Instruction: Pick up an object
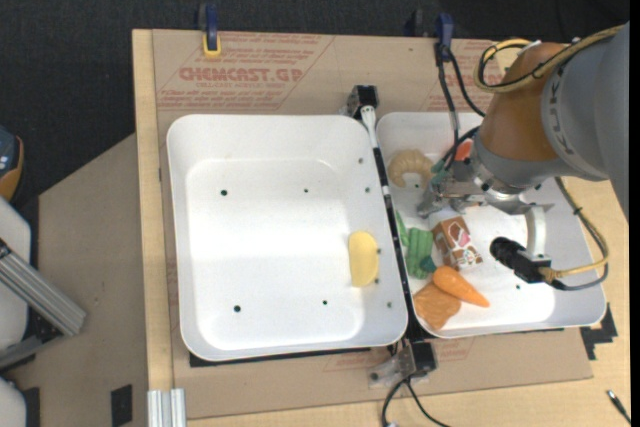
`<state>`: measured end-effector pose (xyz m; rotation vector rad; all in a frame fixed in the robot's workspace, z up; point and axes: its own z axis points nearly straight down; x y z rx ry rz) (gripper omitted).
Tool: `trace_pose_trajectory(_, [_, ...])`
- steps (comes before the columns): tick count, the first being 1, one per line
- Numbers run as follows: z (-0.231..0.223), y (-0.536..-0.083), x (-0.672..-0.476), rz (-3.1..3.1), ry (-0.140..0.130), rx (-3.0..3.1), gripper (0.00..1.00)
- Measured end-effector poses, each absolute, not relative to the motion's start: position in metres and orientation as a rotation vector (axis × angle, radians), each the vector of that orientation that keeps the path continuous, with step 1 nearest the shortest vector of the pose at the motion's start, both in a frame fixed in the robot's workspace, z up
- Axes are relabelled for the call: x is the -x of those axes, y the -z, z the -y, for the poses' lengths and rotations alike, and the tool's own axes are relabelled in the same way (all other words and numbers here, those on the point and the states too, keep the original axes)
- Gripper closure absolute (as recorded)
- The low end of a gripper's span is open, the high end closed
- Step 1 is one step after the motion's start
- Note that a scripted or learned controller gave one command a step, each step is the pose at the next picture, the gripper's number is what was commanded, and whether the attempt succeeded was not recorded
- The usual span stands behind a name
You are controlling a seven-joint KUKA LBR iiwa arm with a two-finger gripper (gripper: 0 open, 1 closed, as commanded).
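1. The grey arm (580,105) reaches in from the right and hangs low over the right bin (570,310), its orange band sitting just above the wrist.
2. The gripper (440,195) is down among the clutter near that bin's left side, close to a pale curved piece (408,165) and just above a small brown-and-white packet (456,241).
3. I cannot tell whether the claw is released or clenched; the wrist covers it from this angle, and nothing is plainly seen caught in it.
4. The things it could take lie close together in the right bin: a green piece (416,250) against the left wall, the packet beside it, and an orange carrot (460,287) lying across a flat orange piece (434,307) toward the near edge.
5. A yellow banana-like thing (363,258) lies alone in the left bin (230,150), near its right wall, well apart from the arm.
6. By my reckoning the pick is not yet done: the arm looks to be at the reach-and-close stage, with nothing raised. A firm hold and a lift clear of the bin remain.
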<state>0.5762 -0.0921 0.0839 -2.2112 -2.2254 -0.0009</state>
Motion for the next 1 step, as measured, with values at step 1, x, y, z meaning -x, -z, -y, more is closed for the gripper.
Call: trace_pose_trajectory(1, [0.0562, -0.203, -0.6015, 2.236, 0.017, 2.222, 1.0])
